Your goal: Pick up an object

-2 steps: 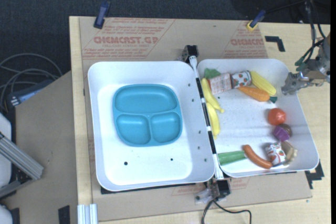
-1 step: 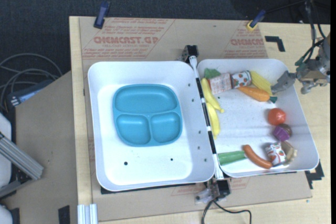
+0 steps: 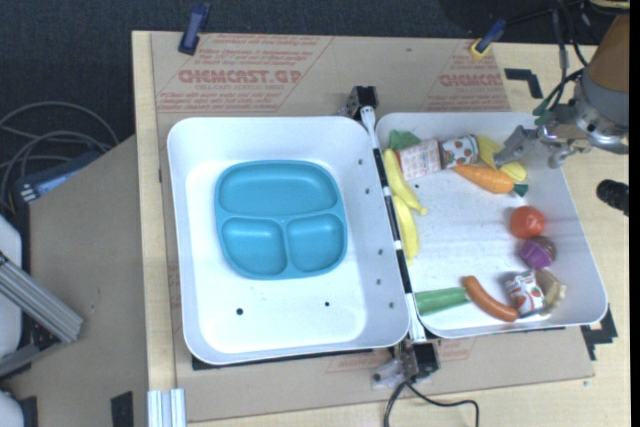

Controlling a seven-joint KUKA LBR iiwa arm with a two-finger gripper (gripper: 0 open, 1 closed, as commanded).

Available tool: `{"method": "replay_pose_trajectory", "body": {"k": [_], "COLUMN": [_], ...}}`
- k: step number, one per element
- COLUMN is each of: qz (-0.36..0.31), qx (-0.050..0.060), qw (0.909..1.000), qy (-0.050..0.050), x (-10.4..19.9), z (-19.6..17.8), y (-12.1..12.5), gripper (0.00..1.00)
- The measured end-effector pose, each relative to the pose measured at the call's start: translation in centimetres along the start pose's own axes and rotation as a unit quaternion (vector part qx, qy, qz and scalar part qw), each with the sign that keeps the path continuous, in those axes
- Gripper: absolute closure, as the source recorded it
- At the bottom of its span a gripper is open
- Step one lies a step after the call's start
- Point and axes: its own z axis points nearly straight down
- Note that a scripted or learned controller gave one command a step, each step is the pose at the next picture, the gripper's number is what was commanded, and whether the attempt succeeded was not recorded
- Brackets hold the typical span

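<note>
One carrot (image 3: 484, 178) just beside hand (image 3: 524, 147).

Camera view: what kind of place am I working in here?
Most likely a robotics lab test bench: two white bins clamped onto a board, toy food for grasping practice, and loose cables on the carpet.

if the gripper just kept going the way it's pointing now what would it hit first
The gripper points left and down into the right bin. Most likely it would meet the yellow piece and the carrot right beside its tip first, though its height above them is unclear from this one view.
</note>
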Motion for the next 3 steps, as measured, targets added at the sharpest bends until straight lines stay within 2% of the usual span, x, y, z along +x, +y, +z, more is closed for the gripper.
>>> {"method": "replay_pose_trajectory", "body": {"k": [1, 2, 3], "qz": [0.001, 0.000, 0.000], "qx": [0.010, 0.001, 0.000], "qw": [0.9999, 1.0000, 1.0000], "qy": [-0.001, 0.001, 0.000], "x": [2.7, 4.4, 4.4], "z": [5.3, 6.6, 5.5], "y": [2.9, 0.8, 0.9], "gripper": [0.00, 0.00, 1.00]}}
